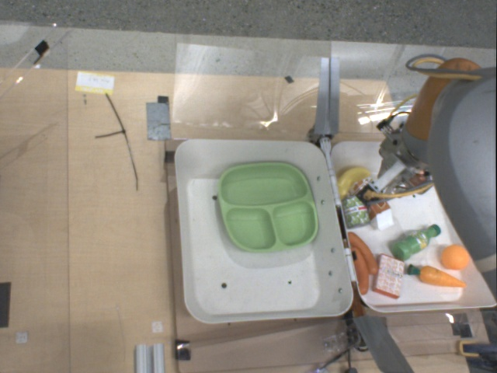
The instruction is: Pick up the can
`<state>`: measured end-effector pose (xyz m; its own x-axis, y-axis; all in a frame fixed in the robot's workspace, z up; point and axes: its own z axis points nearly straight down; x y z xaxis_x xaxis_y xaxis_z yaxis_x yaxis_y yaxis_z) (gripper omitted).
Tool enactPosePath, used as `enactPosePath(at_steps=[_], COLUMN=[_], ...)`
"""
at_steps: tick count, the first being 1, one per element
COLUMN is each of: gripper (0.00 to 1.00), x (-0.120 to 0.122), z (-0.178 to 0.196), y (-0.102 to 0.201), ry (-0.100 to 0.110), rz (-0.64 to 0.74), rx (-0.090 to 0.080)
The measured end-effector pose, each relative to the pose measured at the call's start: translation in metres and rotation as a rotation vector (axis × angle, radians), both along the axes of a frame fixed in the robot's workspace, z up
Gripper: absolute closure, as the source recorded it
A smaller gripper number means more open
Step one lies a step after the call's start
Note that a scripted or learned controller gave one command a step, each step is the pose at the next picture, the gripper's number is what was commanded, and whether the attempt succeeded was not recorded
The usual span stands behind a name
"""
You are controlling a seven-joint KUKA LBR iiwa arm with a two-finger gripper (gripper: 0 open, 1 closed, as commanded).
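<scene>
The gripper (388,183) sits low at the upper right of the frame, inside the right bin (474,301); whether it grasps anything cannot be told. The can (356,210), green-labelled, lies just left of it near the bin's left wall. It appears not yet lifted, so the pick seems still to be done.

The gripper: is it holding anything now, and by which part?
It cannot be told. The gripper is low in the right bin over the green can, but the view does not show anything between its fingers.
</scene>
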<state>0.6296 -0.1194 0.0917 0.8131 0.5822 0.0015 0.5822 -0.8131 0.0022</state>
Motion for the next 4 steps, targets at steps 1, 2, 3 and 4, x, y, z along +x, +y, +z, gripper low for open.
enactPosePath(at_steps=[1, 2, 3, 4], gripper=[1.0, 1.0, 1.0, 1.0], x=[0.001, -0.03, -0.068, -0.063], z=[0.012, 0.101, 0.23, 0.137], y=[0.001, 0.079, 0.018, 0.045], ry=[-0.003, -0.002, -0.004, 0.002], rz=[0.011, 0.102, 0.242, 0.297], rx=[-0.002, 0.002, -0.001, 0.0])
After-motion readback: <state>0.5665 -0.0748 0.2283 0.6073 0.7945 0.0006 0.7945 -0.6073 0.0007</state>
